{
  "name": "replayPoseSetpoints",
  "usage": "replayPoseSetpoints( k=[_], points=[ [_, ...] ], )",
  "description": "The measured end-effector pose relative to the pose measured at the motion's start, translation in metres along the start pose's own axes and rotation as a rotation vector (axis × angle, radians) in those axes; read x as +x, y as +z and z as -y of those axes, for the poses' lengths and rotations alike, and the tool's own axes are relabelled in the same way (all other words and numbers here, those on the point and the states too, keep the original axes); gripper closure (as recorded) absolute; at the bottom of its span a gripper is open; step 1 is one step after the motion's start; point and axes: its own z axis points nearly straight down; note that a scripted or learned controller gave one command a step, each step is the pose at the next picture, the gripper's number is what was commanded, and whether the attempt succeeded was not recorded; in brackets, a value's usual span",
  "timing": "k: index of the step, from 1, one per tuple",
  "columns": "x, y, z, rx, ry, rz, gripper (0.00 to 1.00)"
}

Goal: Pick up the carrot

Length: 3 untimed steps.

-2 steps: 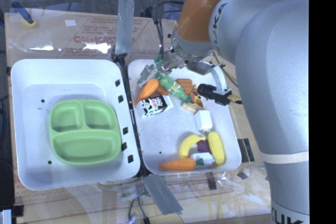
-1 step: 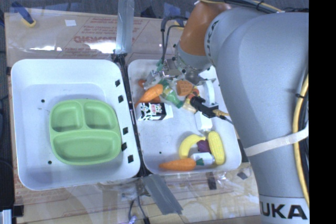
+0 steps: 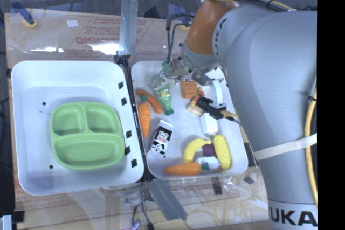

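The small orange plastic carrot (image 3: pixel 144 118) lay by the right white bin's (image 3: pixel 237 132) left wall, w/ a red-orange sausage-shaped toy (image 3: pixel 150 100) touching it. Gripper (image 3: pixel 171 74) hovered well apart; its state couldn't be told. Mis-grab of the neighbour was judged likely.

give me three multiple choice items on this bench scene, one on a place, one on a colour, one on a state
1. Where does the green divided plastic plate lie?
A. left white bin
B. right white bin
C. on the floor

2. What colour is the corn cob?
A. blue
B. yellow
C. white

3. How does the orange carrot with a green top by the divider stand?
A. gripped in the robot's hand
B. lying on the bin floor
C. resting on the plate

Answers:
1 A, the plate sits in the left white bin.
2 B, its kernels are yellow.
3 B, it lies flat in the right white bin, apart from the hand.
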Motion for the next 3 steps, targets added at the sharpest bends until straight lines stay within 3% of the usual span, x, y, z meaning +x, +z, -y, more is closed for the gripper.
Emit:
replayPoseSetpoints(
  k=[1, 2, 3],
  points=[
    [-0.081, -0.124, 0.026, -0.006, -0.404, 0.005, 1.00],
    [-0.078, -0.118, 0.026, 0.000, -0.407, -0.001, 0.00],
    [-0.031, -0.008, 0.068, 0.008, -0.596, -0.009, 0.00]
  ],
)
